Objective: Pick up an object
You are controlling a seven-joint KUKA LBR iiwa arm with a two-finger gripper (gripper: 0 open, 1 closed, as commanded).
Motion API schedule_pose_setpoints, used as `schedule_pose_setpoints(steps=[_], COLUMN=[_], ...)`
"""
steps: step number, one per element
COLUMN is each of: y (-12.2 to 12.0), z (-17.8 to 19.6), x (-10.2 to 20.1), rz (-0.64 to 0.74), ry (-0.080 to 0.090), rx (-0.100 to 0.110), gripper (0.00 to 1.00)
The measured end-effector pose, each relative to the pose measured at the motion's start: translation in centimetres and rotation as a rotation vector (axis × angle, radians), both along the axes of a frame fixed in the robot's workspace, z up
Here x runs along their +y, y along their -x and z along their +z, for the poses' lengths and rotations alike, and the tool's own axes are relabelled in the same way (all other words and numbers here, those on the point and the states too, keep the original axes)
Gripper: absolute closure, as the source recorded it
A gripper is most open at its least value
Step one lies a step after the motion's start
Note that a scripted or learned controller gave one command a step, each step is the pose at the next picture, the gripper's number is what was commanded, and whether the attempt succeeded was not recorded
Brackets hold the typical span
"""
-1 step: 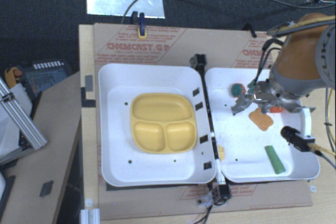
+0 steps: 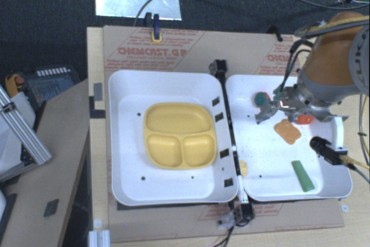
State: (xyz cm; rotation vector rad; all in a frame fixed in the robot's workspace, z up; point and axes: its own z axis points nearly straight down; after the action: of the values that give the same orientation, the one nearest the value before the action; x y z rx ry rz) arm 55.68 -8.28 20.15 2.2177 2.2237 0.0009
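I've got the arm (image 2: 338, 61) in from the right, hanging over the right bin (image 2: 254, 185). The end effector (image 2: 277, 104) sits low over the upper middle of that bin, close to the floor. I can't tell whether it's wide or narrow from this angle; the wrist body covers most of it, and I see nothing clamped in it.

Candidates in the right bin:
- teal piece (image 2: 262, 99), just beside the end effector on its left, nearest target by my read
- orange block (image 2: 287, 131), just below the end effector, lying flat
- small red piece (image 2: 304, 119), tucked against the wrist, partly hidden
- green bar (image 2: 302, 175), well apart toward the lower right, flat and at a slant
- small pale yellow bit (image 2: 243, 168) hard against the wall shared with the left bin

Left bin (image 2: 124, 89) holds a yellow divided tray (image 2: 179, 142), centred, flat, compartments up. It's well apart from the arm, so I don't think it's the target this try.

My guess: the approach is aimed at the cluster of teal, orange and red. They're tightly packed, so the risk is nudging one while going for another. The green bar has more room around it and would be the cleaner pick.

Both bins sit side by side on a cardboard sheet (image 2: 191, 46) on the surface.
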Motion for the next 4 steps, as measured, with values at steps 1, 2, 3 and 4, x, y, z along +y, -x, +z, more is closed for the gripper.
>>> schedule_pose_setpoints(steps=[1,2,3,4], y=[-0.2,0.0,-0.1,-0.1], z=[-4.4,-10.7,-11.7,-10.6], x=[-0.6,-0.3,-0.3,-0.3], rz=[-0.002,-0.002,-0.002,-0.002], ry=[-0.001,-0.001,-0.001,0.000], rx=[0.004,0.006,0.002,-0.001], gripper=[0.00,0.00,0.00,1.00])
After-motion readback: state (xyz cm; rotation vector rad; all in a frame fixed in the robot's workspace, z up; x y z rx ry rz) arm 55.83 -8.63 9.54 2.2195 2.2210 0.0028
